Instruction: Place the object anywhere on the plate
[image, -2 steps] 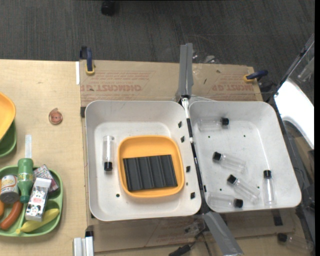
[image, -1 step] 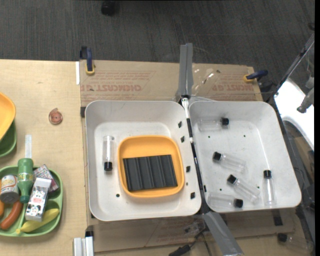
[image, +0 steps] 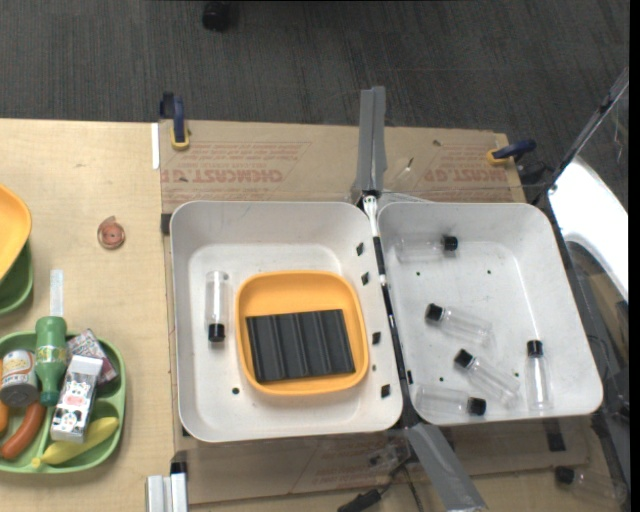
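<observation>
An orange square plate (image: 300, 284) lies in the middle of the left bin (image: 195, 405). A black ridged block (image: 300, 343) lies flat on the plate and covers most of its floor. To the plate's left, a clear vial with a black cap (image: 215, 308) lies on the bin floor, cap toward the front. The right bin (image: 565, 290) holds several more clear black-capped vials, among them one at the back (image: 432, 244), one in the middle (image: 456, 321) and one near the right wall (image: 537, 374).
A green tray of toy food (image: 60, 405) and a yellow bowl (image: 10, 240) sit on the wooden bench to the left. A grey metal bar (image: 371, 140) rises behind the seam between the bins. Clamps (image: 175, 120) hold the cardboard at the back corners.
</observation>
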